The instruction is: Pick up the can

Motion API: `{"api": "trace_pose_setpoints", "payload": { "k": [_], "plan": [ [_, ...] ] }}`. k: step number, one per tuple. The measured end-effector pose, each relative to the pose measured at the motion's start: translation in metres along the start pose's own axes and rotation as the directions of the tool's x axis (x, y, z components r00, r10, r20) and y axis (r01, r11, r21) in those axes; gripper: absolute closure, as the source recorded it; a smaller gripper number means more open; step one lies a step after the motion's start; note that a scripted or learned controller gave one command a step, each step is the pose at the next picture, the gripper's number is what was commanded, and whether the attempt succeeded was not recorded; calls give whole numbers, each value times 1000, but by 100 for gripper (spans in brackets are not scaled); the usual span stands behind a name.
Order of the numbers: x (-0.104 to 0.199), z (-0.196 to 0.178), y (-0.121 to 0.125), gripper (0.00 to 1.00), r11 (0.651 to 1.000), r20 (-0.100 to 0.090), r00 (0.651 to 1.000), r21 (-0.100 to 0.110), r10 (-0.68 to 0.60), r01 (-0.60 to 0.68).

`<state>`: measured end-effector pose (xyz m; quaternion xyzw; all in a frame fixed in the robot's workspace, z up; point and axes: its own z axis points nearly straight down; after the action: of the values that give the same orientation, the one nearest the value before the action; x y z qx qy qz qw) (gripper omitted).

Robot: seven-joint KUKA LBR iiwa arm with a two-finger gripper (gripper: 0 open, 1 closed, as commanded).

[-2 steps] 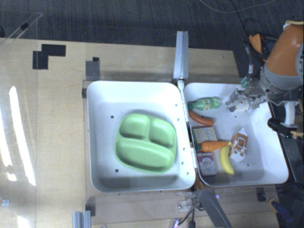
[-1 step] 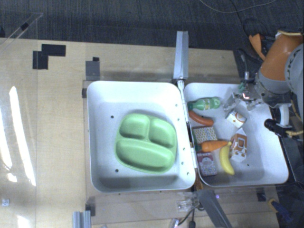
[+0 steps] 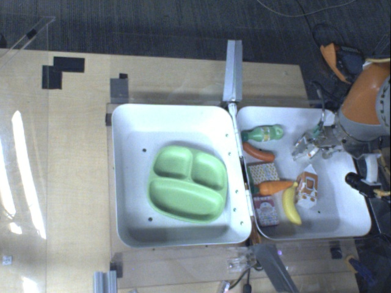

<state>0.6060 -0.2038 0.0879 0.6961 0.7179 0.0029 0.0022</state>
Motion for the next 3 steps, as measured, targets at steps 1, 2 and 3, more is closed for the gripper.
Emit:
{"api": "trace_pose_setpoints", "payload": {
  "k": [1,2,3],
  "plan": [
    [4,0,11,0,994,2,994,-1,107,-107],
    [23,-1,0,0,988,3,988,-3,-155,155],
    [-1,0,45,0,999,3,999,-2,-45,45]
  ]
}}
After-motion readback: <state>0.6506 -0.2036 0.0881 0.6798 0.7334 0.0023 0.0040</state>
